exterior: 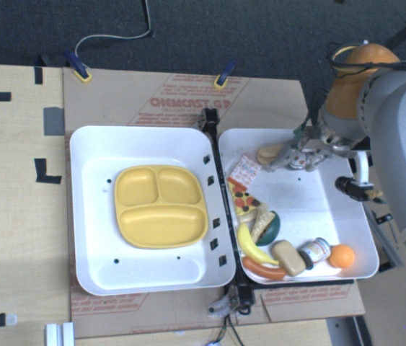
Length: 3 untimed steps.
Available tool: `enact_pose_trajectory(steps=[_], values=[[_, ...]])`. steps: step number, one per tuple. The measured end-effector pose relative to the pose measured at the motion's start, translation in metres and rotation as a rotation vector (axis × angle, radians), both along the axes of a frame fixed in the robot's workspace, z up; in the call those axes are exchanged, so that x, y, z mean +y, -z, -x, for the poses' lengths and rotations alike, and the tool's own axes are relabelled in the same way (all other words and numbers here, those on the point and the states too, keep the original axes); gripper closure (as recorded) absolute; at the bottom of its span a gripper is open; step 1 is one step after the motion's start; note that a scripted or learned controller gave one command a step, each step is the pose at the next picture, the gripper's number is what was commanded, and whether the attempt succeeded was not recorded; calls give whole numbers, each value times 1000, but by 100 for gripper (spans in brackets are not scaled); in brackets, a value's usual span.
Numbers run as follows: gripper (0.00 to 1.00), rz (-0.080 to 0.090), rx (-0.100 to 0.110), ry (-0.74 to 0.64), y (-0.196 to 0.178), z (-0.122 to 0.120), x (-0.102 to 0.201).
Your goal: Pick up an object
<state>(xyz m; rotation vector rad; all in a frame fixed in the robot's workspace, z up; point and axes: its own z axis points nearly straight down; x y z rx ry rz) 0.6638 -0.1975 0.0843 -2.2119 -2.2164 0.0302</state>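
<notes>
My gripper (294, 157) sits low at the back of the right bin (347, 215), reaching in from the right. Just to its left lies a flat tan cookie-like piece (267, 153), touching or nearly touching the gripper's tip. Toward the bin's left wall I see a red-and-white packet (244, 170) and a pizza slice (244, 201). The front holds a dark green piece (269, 227), a banana (250, 244), a hot dog (264, 269), a tan block (289, 257), a small jar (316, 251) and an orange (341, 256).
The left bin (94, 193) holds a yellow divided plate (163, 206). A black divider (217, 193) runs between the bins. The grey arm with its orange band (358, 85) hangs over the right bin's back right corner. White floor shows in the right bin's middle (303, 207).
</notes>
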Motion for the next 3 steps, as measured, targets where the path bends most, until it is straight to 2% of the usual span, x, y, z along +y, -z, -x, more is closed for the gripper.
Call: enact_pose_trajectory(steps=[1, 2, 3], values=[[100, 0, 6, 4, -9, 1, -1], [100, -6, -25, -1, -155, -6, 43], [0, -6, -21, 0, -153, -5, 43]])
